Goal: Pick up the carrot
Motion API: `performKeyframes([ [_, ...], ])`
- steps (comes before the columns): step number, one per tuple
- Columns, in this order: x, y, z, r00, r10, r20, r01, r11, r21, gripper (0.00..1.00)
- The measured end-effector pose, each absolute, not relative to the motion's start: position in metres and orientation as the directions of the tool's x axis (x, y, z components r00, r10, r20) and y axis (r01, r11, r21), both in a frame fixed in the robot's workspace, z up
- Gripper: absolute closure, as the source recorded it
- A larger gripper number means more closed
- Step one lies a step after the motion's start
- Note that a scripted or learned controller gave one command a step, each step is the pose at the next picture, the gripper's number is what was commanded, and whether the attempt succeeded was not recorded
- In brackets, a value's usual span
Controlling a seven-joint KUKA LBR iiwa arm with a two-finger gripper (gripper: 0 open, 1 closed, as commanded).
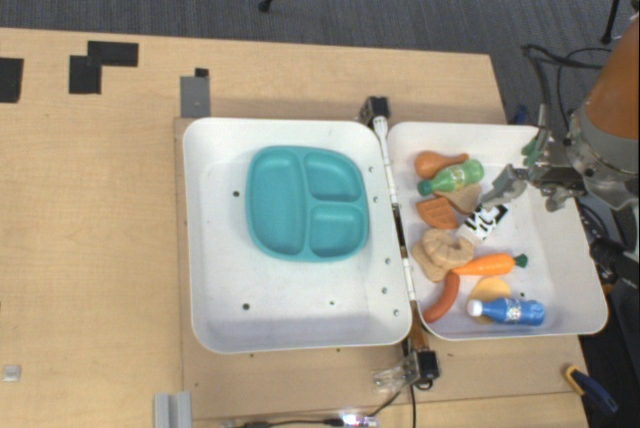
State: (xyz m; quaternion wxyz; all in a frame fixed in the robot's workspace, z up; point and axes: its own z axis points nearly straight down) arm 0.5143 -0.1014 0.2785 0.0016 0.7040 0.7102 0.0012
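Where the grey arm with its orange band reaches in from the right, the two-finger gripper (pixel 522 184) hangs above the upper middle of the right shallow white bin (pixel 570 246). Its fingers stand parted, one grey finger (pixel 503 186) slanting down to the left and the other (pixel 553 199) nearer the right wall, with nothing between them.

The orange plastic carrot with a green stem end (pixel 485 265) lies on its side lower in that same bin, pointing left, apart from the gripper and below it. Its tip touches a pale tan bread-like toy (pixel 440 252). Just above the carrot sits a small black-and-white object (pixel 484 220), close under the left finger. A red sausage-shaped toy (pixel 442 297) lies slanted below the carrot's tip, and a blue bottle with a white cap (pixel 510 312) rests on its side below the carrot, beside a yellow piece (pixel 490 289). Higher up lie a green bottle-shaped toy (pixel 452 178), a brown pear-shaped toy (pixel 438 162) and an orange-brown wedge (pixel 437 211).

The left white bin (pixel 220 246) holds a teal divided plate (pixel 305 202).
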Motion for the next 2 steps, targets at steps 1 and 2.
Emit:
performKeyframes([
  [1,0.495,-0.101,0.096,-0.124,0.992,-0.004,0.992,0.124,0.02,0.0],
  [2,0.49,-0.166,0.205,-0.261,0.965,-0.011,0.965,0.261,0.013,0.0],
])
